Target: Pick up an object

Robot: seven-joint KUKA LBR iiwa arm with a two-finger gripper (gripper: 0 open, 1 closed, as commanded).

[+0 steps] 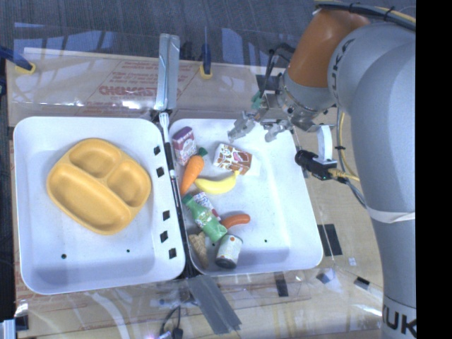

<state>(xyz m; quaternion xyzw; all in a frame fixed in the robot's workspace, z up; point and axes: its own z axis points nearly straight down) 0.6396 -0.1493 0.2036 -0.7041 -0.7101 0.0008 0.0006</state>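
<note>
White plastic under me: two shallow bins side by side, and I hang over the far edge of the right bin [300, 210]. My gripper [256, 128] is spread, fingers apart, nothing between them.

Targets sit in a cluster along the right bin's left side. Nearest to me: a small printed carton [232, 159], just below and left of my fingertips, apart from them. Touching its lower edge, a banana [217, 184]. A carrot [191, 172] leans beside the banana; a small purple-and-white box [183, 144] sits at the bin's far-left corner. Further toward the near wall: a green packet [205, 214], a sausage [235, 220], a small can [228, 251].

Left bin [28, 210] holds a yellow divided tray [99, 183]; not my concern.

Risks, as I judge them:
- Carton lies flat; fingers may close over its top and slide off.
- Carton touches banana; a descent slightly off could nudge both and grip neither.
- Clutter near the dividing wall leaves little room for a finger on that side.
- Bin floor is smooth; a pushed item will skate.
</note>
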